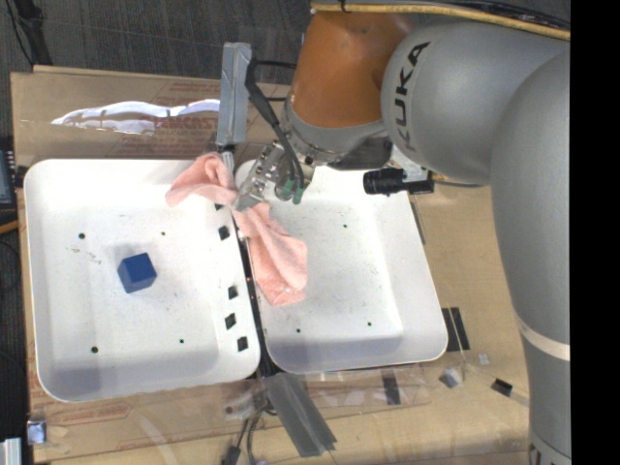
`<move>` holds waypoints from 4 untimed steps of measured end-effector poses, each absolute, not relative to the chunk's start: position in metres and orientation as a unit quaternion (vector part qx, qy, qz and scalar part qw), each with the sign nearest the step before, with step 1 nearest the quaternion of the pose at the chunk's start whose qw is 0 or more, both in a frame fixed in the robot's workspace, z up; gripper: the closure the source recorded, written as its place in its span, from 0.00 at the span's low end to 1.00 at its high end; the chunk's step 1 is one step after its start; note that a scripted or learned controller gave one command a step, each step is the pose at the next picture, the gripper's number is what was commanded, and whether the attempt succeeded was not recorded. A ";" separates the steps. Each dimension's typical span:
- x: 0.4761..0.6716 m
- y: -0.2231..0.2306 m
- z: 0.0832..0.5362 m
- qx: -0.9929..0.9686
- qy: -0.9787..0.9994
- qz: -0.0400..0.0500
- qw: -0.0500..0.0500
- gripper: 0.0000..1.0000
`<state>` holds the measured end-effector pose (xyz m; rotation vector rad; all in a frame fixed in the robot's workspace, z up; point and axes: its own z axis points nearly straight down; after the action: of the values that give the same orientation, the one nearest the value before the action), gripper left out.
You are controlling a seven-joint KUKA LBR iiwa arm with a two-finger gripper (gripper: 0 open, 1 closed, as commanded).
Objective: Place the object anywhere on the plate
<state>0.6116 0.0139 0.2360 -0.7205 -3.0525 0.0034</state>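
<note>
Overhead, the grey arm (484, 114) with its orange band reaches from the right across the two white bins (58, 260) on the table (465, 260). Its end effector (263, 190) hangs over the ridge where the bins meet, clenched on a pink cloth (276, 255) whose one end drapes just left of that ridge and whose longer end lies just right of it. Well left of the ridge, a small blue cube (137, 271) sits on the left bin's floor.
</note>
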 end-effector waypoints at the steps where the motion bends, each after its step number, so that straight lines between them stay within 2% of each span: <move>1: 0.580 0.056 0.241 -0.029 -1.000 0.001 0.003 1.00; 3: 0.515 0.150 0.237 0.005 -1.000 0.001 0.003 1.00; 4: 0.496 0.199 0.231 0.006 -1.000 0.001 0.002 1.00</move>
<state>0.4957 0.1986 0.2309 0.0192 -3.1370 0.0040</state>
